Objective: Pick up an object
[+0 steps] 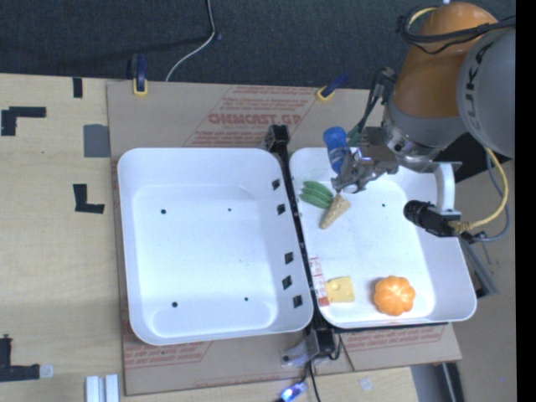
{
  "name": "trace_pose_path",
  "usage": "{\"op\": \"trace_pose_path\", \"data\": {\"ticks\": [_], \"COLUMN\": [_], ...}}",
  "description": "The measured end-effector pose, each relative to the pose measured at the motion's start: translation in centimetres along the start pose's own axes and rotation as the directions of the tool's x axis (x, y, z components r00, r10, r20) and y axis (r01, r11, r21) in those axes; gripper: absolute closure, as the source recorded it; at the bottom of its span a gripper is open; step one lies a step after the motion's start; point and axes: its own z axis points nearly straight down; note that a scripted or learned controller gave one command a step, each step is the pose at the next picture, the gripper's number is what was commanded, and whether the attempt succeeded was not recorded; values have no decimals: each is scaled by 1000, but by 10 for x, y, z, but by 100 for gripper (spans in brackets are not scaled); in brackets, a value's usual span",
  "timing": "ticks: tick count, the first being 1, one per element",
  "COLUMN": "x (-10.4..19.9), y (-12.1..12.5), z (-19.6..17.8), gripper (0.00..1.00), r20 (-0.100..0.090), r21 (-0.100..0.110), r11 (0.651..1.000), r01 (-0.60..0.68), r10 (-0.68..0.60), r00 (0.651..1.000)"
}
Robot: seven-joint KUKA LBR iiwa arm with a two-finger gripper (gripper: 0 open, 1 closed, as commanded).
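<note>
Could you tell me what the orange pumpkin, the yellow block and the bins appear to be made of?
Pumpkin: probably moulded plastic, its smooth ribbed lobes carrying a slight sheen. Yellow block: perhaps plastic or foam toy cheese; matte, too small to be sure. Bins: thin white plastic, glossy with soft reflections and rounded formed corners.

Tan bench top [50, 249] taking up the left of the frame, black tape marks [84, 199] sitting on it. Dark carpet [251, 15] running across the top. Brown cardboard sheet [243, 115] lying mid-frame, clamps [138, 74] gripping its upper corners.
</note>
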Motion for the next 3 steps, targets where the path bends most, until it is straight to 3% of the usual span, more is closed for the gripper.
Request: {"op": "trace_pose_path", "data": {"ticks": [2,3], "x": [91,54], "y": [-16,-43], "z": [-57,33], "gripper": [100,100], "r20": [-3,1], "r21": [-11,4], "r11": [1000,1000], "r01": [8,-2], "r10": [-8,2], "r00": [1000,1000]}}
